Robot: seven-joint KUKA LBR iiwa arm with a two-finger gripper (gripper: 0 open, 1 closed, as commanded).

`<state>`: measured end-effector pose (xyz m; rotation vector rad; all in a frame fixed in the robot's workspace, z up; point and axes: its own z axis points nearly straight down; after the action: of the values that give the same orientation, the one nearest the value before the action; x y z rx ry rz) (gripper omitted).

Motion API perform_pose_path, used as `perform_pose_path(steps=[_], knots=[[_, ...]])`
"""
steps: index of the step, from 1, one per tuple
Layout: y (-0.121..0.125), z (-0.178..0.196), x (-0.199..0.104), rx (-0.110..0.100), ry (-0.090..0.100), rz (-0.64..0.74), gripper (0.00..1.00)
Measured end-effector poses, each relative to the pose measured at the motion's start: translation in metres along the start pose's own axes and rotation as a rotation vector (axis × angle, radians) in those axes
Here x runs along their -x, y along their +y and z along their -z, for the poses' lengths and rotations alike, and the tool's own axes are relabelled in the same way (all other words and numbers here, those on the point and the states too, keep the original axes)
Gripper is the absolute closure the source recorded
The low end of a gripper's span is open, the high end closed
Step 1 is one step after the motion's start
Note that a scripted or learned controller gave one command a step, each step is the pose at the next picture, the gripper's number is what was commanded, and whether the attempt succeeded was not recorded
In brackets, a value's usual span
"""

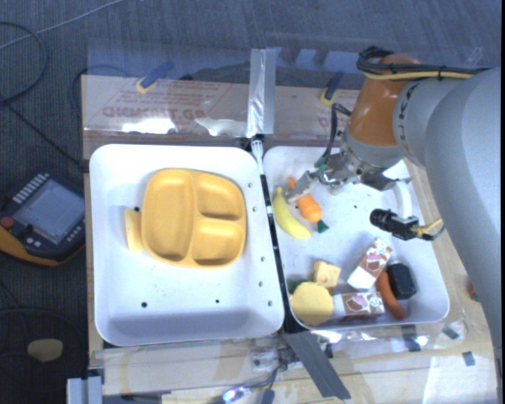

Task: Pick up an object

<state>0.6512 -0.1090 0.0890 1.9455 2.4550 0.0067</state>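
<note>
Gripper point(326, 173): low in the right bin point(421, 225), over the carrot point(310, 207), which we judge its target.
Fingers: we cannot tell whether open or closed.
Carrot: beside the banana point(289, 215), bin's upper left.

The arm point(454, 133) runs off the right edge, and its tool point(328, 175) is too blurred to read.

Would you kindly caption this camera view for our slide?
KUKA arm's gripper lowered above a carrot and banana in the right bin; yellow tray left.
</note>
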Motion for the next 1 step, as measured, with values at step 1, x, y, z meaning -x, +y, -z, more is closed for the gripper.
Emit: perform_pose_path(steps=[1], knots=[[0.0013,0.0111,-0.0001,0.003,0.001,0.000,1.00]])
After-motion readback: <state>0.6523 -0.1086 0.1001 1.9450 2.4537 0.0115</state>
